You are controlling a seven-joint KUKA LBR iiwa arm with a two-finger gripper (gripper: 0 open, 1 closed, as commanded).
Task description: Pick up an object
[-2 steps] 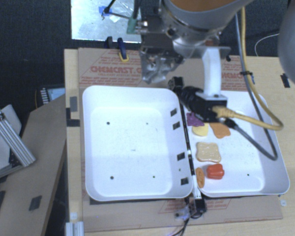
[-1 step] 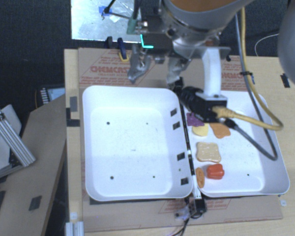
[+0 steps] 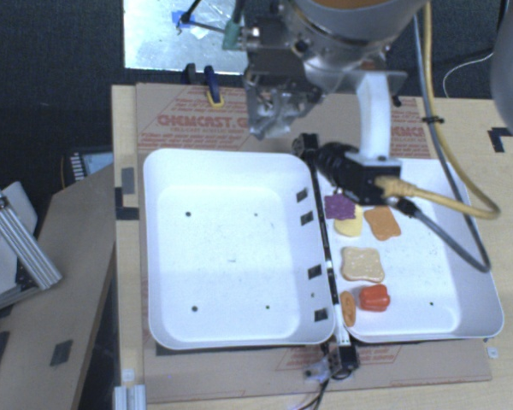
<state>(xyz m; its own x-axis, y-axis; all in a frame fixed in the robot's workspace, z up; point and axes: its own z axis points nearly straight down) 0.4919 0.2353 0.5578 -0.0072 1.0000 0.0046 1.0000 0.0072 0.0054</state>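
Several toy food pieces lie along the left side of the right bin (image 3: 462,306): a purple piece (image 3: 339,205), a yellow piece (image 3: 349,225), an orange slice (image 3: 382,223), a bread slice (image 3: 362,265), a red piece (image 3: 374,298) and a small orange piece (image 3: 349,307). My gripper (image 3: 274,116) hangs high behind the back rim of the left bin (image 3: 167,229), over the cardboard, well away from all the pieces. It looks blurred, and nothing is seen held in it.
A black fitting (image 3: 350,173) with a yellow cable (image 3: 449,202) and a grey cable reaches over the right bin's back left corner. A white post (image 3: 374,122) stands behind it. Black clips line the divider (image 3: 325,254) between the bins.
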